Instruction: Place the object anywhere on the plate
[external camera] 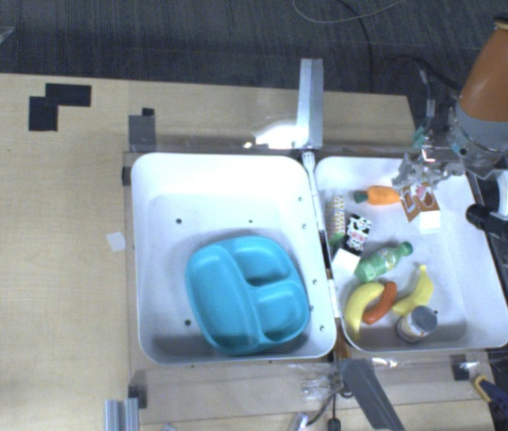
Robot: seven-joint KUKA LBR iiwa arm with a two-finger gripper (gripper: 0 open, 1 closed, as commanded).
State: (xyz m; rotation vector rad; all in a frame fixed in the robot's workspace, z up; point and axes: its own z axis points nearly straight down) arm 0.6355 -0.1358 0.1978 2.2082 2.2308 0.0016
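Just beside the fingers (422, 180) lies a carrot (382, 196).

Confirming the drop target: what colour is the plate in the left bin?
Light blue, a divided plate, clear in the camera view.

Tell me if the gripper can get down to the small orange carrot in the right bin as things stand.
Probably yes. The gripper hangs just right of the small orange carrot, which lies bare in the right white bin with nothing on top.
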